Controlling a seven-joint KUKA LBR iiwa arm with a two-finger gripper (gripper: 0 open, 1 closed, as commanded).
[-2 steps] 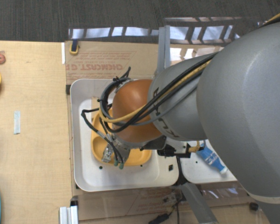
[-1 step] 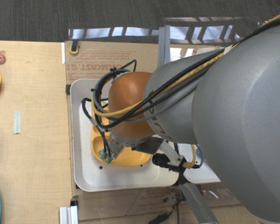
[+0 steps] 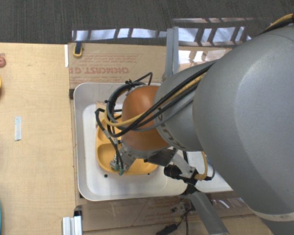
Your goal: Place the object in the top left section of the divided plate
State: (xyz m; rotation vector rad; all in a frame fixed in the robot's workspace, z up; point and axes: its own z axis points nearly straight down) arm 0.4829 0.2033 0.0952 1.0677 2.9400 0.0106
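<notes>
The divided plate (image 3: 108, 160) lies in the bin (image 3: 88, 180), under the arm (image 3: 225, 111).

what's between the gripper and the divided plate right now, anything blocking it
Nothing visible stands between them. The gripper is low over the yellow divided plate in the white bin. The arm covers most of the plate, so its top left section and any object there can't be seen.

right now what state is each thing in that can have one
arm: reaching in from the right, low over the bin, covering most of the plate
gripper: down over the plate's lower part, finger state cannot be told
divided plate: yellow, lying flat in the bin, mostly hidden under the arm
white bin: flat on the bench, holding the plate
cables: looped loose above the wrist
</notes>
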